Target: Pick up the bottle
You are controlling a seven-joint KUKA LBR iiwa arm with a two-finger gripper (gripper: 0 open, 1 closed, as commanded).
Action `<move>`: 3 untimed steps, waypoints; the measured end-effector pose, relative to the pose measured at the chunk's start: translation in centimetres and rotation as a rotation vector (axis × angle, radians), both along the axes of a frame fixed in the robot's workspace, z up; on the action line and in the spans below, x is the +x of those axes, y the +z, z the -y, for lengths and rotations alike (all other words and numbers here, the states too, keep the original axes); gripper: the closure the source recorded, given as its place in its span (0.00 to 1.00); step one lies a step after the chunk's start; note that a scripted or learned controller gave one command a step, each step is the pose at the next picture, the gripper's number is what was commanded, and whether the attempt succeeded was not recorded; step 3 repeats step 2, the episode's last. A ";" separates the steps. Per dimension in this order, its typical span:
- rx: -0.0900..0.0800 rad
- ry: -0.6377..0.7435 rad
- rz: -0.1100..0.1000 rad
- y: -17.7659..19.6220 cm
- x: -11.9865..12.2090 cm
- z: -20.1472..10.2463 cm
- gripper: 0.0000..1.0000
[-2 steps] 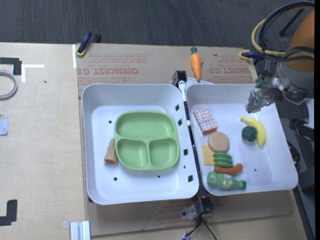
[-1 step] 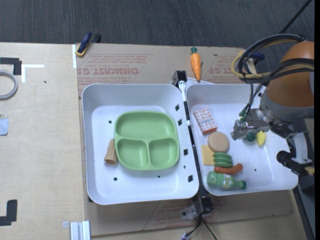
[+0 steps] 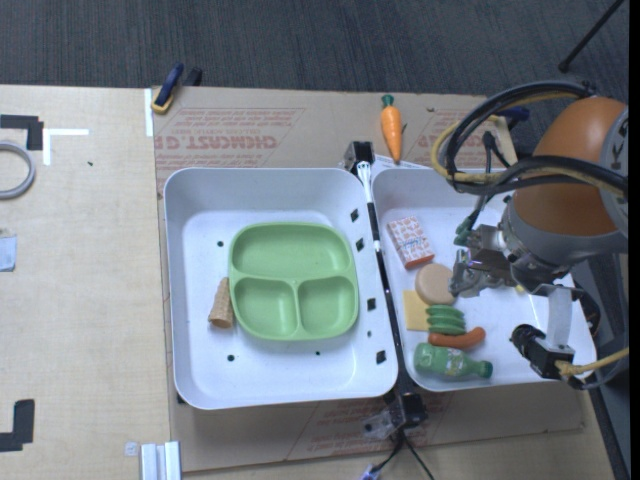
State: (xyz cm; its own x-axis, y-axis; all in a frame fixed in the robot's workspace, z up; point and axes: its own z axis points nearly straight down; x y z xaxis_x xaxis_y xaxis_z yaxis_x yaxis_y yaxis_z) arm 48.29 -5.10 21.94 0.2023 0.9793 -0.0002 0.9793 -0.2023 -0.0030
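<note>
The green bottle (image 3: pixel 452 362) lies on its side at the near edge of the right bin (image 3: pixel 520 373), beside a sausage (image 3: pixel 458 338). The gripper (image 3: pixel 466 276) hangs above the food; its grasp seems unclear from here.

A pale wooden worktop (image 3: pixel 80 298) lay under flattened printed cardboard (image 3: pixel 260 138); dark grey carpeted floor (image 3: pixel 300 18) stretched beyond.

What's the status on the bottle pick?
Gripper low over the round cookie, right bin. Bottle on its side near front wall, untouched. Hot dog and pea pod lie between them.
</note>
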 end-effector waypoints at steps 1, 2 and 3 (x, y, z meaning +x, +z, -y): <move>-0.001 -0.118 0.000 -2.8 -0.6 -7.0 1.00; -0.002 -0.255 0.001 -2.8 -0.6 -12.2 1.00; -0.002 -0.255 0.001 -2.8 -0.6 -12.2 1.00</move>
